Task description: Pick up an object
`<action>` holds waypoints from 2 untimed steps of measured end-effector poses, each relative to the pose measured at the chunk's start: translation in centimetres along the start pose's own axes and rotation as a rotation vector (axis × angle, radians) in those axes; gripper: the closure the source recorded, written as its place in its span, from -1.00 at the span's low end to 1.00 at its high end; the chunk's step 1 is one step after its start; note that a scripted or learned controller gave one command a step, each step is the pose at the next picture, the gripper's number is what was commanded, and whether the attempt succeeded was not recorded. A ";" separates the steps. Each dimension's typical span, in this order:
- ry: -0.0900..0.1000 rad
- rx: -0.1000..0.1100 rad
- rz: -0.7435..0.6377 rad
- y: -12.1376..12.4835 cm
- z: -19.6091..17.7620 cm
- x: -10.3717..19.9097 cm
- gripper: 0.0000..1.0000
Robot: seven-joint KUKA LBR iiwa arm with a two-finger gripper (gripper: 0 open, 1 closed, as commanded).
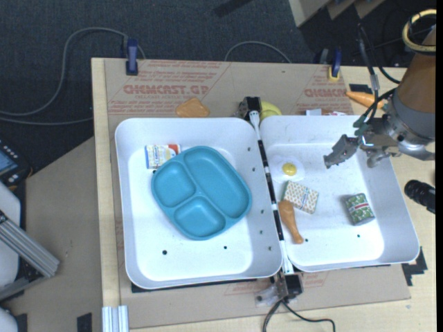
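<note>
Camera view, right bin (387,254): a patterned packet (301,197) lies at its middle, a green packet (358,209) to the right, a small yellow piece (288,169) above left, and an orange carrot-like piece (291,222) at the left wall. At upper right the hand (354,151) hovers over the bin with fingers spread, holding nothing. Left of centre, the left bin (138,254) carries a blue divided plate (201,191) and a small carton (160,155).
</note>
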State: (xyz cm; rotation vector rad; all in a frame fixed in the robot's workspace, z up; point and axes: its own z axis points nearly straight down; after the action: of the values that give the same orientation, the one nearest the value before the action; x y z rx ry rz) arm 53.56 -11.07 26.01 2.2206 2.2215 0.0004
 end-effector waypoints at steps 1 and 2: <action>-0.001 0.006 0.008 0.1 6.0 -8.5 -1.00; 0.002 0.006 0.002 -1.3 18.1 -8.3 -1.00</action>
State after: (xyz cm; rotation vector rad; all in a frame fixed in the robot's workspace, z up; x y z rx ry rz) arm 52.32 -19.33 7.90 2.2266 2.2229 -0.0036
